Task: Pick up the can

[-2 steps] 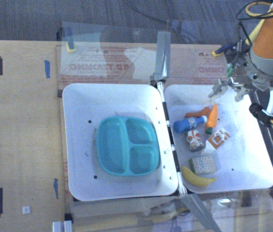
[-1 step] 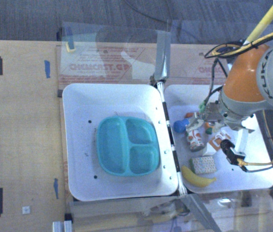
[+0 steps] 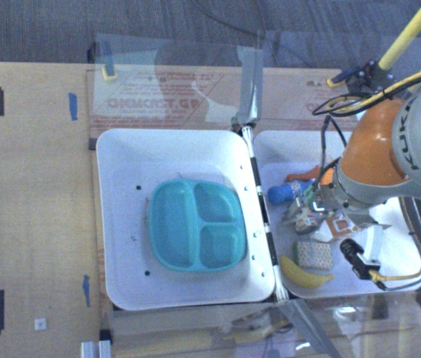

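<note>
Camera view gives you a crowded right bin (image 3: 270,146): the arm (image 3: 378,151) hangs over its middle, leaving little free room between the walls. You see the gripper (image 3: 307,213) low among the items, but you cannot tell its state. The blue can (image 3: 281,193) lies on its side near the divider, just beside the gripper. A banana (image 3: 304,274) and a speckled sponge (image 3: 315,254) lie toward the front. Over the wooden bench (image 3: 31,200), the left bin (image 3: 113,155) holds a teal divided plate (image 3: 195,226).
</note>
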### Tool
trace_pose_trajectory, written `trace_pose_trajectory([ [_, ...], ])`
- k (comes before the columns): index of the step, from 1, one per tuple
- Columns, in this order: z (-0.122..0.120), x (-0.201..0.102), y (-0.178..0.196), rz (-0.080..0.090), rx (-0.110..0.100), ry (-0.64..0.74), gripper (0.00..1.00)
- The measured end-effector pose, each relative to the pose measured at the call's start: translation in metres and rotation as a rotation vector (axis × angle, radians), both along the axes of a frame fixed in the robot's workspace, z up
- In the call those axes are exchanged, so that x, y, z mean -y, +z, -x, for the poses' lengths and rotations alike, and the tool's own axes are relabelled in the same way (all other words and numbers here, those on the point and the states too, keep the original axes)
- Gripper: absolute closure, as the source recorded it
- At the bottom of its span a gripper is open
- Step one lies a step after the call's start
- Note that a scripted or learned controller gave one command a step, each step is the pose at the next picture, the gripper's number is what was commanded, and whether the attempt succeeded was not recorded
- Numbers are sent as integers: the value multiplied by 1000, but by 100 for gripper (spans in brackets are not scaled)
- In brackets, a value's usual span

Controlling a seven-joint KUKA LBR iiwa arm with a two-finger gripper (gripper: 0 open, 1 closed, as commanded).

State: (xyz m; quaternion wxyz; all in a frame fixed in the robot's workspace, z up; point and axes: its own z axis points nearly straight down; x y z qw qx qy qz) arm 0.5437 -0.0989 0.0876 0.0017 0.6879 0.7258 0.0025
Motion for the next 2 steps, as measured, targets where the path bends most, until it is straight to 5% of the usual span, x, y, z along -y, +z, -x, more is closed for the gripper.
trace_pose_trajectory([
  [1,-1,1,11,1,4,-2,100],
  [2,-79,-19,97,1,-6,-135,100],
])
